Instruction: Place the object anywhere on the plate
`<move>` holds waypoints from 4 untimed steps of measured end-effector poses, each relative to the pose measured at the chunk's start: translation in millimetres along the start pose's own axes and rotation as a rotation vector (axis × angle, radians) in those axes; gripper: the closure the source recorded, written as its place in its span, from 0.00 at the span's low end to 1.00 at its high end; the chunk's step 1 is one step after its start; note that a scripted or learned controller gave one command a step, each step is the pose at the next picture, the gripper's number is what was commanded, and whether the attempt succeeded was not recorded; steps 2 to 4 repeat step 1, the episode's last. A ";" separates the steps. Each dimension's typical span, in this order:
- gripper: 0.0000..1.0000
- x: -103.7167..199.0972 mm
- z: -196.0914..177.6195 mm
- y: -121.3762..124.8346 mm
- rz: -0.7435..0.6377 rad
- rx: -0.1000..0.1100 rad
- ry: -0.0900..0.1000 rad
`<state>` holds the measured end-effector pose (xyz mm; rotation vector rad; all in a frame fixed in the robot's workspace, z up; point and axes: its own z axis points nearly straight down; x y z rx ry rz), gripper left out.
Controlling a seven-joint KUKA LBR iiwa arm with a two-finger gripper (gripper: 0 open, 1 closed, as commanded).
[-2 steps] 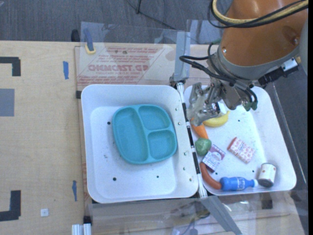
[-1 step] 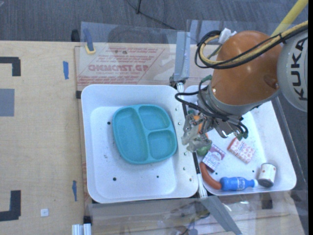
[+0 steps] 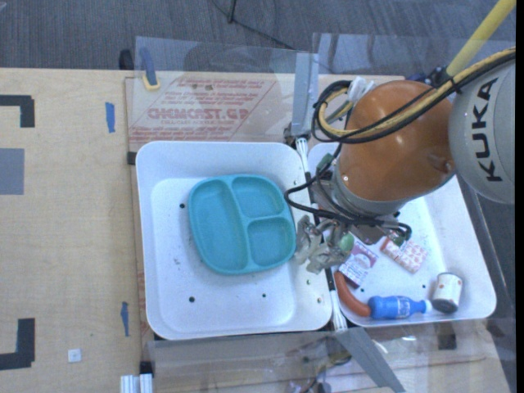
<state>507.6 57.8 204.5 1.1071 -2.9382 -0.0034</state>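
Nothing on the plate yet: I'm over the seam between the bins, and the placing is all still ahead.

Camera view: the teal plate (image 3: 241, 223) lies bare in the left bin (image 3: 164, 301), left of centre in the frame, its three compartments showing nothing in them. My gripper (image 3: 321, 248) hangs just right of the plate's right rim, at the wall where the bins meet, and whether it is open, closed or carrying anything I cannot tell; the metal there is a tangle from up here. The candidates lie in the right bin (image 3: 475, 297), lower right of the frame: a blue bottle (image 3: 397, 307), an orange piece (image 3: 350, 298) beside it, a red-and-white packet (image 3: 358, 262), another patterned packet (image 3: 407, 255), and a small white cylinder (image 3: 447, 290). I judge the pick unconfirmed.
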 end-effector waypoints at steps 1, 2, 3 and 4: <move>1.00 -33.4 -31.7 -20.1 0.028 0.003 -0.005; 1.00 -33.4 -31.7 -20.1 0.028 0.003 -0.005; 1.00 -33.4 -31.7 -20.1 0.028 0.003 -0.005; 1.00 -33.4 -31.7 -20.1 0.028 0.003 -0.005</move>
